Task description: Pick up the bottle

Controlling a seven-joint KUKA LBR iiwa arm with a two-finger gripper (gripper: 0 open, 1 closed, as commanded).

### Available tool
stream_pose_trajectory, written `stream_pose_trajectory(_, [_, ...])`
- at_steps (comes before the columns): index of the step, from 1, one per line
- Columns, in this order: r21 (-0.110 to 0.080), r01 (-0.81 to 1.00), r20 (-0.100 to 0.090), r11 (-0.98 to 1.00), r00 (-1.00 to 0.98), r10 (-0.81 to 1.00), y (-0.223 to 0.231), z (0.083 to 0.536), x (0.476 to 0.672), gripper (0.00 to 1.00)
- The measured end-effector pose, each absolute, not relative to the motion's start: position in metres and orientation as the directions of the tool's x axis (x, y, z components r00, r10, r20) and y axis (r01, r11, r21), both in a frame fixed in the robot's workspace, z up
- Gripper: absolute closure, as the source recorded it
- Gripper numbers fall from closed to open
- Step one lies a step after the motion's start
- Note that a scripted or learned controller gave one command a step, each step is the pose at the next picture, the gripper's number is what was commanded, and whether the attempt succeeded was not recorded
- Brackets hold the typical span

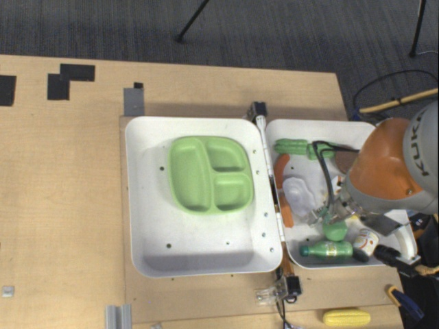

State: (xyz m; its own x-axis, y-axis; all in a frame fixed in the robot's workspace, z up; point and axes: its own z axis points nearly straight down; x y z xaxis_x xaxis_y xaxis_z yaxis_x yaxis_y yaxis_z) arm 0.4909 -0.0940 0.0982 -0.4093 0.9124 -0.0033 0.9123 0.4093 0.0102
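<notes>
The grey arm (418, 149) reaches in from the right, its orange band (385, 164) bulging over the far half of the right bin (302, 130). Below the band the wrist drops steeply, so the hand (332, 214) hangs low inside that bin, pointing down toward the bin floor. Whether it is apart or together cannot be told; the metal parts at its tip blur into the clutter beneath.

The bottle (328, 251) lies just below the hand, toward the near wall of the bin. It is green and rests on its side, its long axis running left to right, roughly parallel to that near wall. One end points toward the divider between the bins, the other toward the arm's side; which end is the cap is hard to tell. Nothing shows it between the hand's tips; it lies flat on the bin floor.

Right under the hand sits a small green round object (335, 232), touching or nearly touching the tip. To the hand's left lies a pale crumpled object (299, 192), and further left a slim orange piece (282, 184) along the divider. Beyond the hand, near the far wall, is a green handled tool (295, 147).

Well to the hand's left, the left bin (147, 204) holds a green compartment tray (210, 174). Both bins rest on the wooden worktop (62, 204).
</notes>
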Motion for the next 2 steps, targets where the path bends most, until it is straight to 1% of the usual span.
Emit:
stream_pose_trajectory(1, [0.004,0.982,-0.001,0.19,-0.19,0.982,-0.06,0.19,0.488,1.0])
stream_pose_trajectory(2, [0.003,0.983,0.0,0.182,-0.182,0.983,0.004,0.214,0.488,1.0])
